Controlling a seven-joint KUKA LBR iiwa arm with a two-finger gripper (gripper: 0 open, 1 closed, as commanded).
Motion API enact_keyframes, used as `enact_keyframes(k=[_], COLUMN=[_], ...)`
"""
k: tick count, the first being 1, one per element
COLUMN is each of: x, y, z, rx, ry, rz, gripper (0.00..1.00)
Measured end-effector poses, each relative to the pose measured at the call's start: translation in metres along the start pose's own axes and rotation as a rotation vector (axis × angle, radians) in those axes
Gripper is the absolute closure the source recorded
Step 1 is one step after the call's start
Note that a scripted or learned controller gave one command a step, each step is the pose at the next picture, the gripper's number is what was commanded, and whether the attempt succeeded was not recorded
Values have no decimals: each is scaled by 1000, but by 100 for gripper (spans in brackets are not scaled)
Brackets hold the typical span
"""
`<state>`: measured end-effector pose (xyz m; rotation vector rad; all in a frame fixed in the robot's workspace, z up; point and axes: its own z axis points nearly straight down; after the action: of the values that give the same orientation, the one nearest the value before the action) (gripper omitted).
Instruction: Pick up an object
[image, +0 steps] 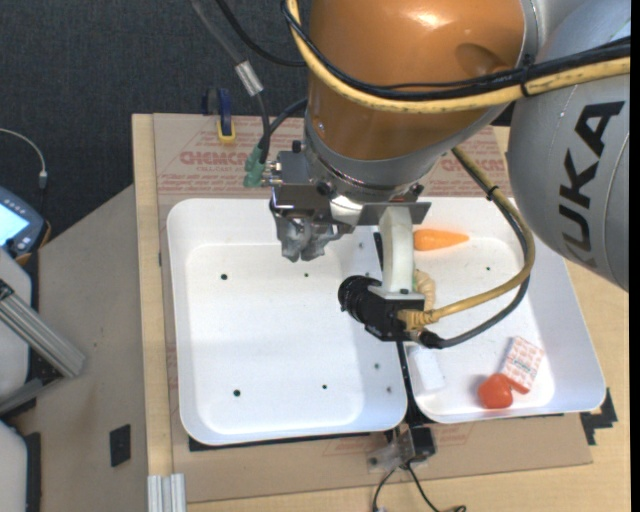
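Camera view shows me my tool (303, 240) over the left bin (190, 330), grip unreadable, carrot (441, 239) and tomato (495, 391) unpicked.

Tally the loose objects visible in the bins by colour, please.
Orange: 1, a carrot
Red: 1, a tomato
Red and white: 1, a small packet
Total: 3, all in the right bin

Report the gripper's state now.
Gripper: cannot be told; it hangs above the left white bin, nothing seen between it.
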<state>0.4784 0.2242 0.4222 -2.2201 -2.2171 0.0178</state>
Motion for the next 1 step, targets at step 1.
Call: enact_keyframes(k=[1], x=[1], y=[1], z=[-16], rx=[-13], ry=[7], rz=[-1], gripper=[100])
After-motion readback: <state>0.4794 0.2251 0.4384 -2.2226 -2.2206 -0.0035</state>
